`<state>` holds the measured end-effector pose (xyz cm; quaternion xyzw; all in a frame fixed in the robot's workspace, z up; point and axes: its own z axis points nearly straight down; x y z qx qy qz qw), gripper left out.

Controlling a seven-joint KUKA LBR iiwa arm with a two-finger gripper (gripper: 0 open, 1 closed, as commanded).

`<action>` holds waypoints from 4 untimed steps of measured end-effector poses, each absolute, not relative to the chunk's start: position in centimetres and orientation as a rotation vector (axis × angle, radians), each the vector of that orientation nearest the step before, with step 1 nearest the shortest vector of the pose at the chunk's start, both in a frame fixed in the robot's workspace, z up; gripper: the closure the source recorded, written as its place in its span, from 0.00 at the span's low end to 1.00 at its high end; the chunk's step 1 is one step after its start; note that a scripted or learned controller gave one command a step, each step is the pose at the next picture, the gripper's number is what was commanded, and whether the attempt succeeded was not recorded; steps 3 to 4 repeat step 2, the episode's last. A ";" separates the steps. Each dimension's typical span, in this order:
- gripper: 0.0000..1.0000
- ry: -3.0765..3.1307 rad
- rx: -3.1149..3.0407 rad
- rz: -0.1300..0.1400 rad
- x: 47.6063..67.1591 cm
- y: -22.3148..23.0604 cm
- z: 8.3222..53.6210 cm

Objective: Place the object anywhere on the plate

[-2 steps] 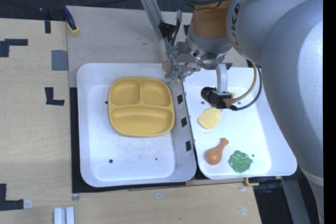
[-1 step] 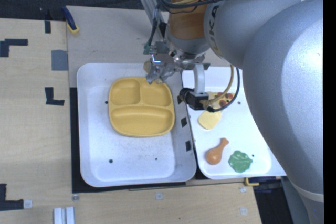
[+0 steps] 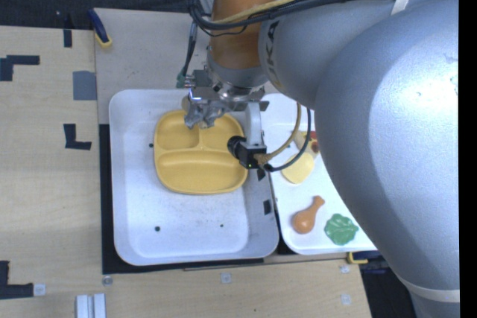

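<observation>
Nearest the camera, along the front edge of the right bin (image 3: pixel 365 246), lie one toy chicken drumstick (image 3: pixel 306 216) and one green broccoli-like piece (image 3: pixel 340 229), side by side but apart. Further back by that bin's left wall sits one pale yellow piece (image 3: pixel 299 169), partly hidden by cables; a red bit (image 3: pixel 314 140) peeks past it, too small to name.

In the left bin (image 3: pixel 127 182), toward its back right corner, sits one yellow divided plate (image 3: pixel 195 160), three compartments, nothing visible on it. The gripper (image 3: pixel 203 114) hangs over the plate's back rim. Cannot tell whether it is released or clenched, or whether it carries anything; which object is the task's cannot be told either.

Judgement: if something is carried, lower over a compartment floor, clear of the ridges and rim, then let go low so it doesn't roll off. One arm (image 3: pixel 387 86), two bins, one plate.
</observation>
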<state>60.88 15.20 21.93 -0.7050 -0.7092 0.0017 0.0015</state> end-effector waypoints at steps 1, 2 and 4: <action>1.00 -2.223 -2.217 0.005 59.5 15.6 22.3; 0.00 -2.223 -2.218 0.004 59.5 15.6 22.3; 0.00 -2.223 -2.218 0.004 59.5 15.6 22.3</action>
